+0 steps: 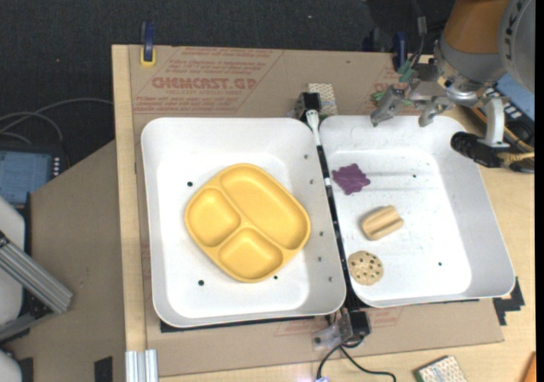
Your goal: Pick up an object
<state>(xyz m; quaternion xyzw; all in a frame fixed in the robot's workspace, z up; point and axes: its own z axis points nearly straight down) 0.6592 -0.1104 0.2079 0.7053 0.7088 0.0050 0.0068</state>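
Note:
The right bin [459, 202] holds a purple flat piece [349, 177] near its left wall, a tan bread-roll shape [380, 222] in the middle and a round speckled cookie [365, 267] at the front left. My gripper [405, 106] hangs over the far edge of the right bin, well above and behind these objects. Its fingers are spread apart with nothing between them. A yellow three-compartment plate [246, 220] lies in the left bin [170, 159].
The bins stand on a cardboard-covered bench [212, 78]. A dividing rim [323, 176] runs between the two bins. The arm's grey and orange body [489, 6] fills the upper right. Dark floor lies beyond the bench's far edge.

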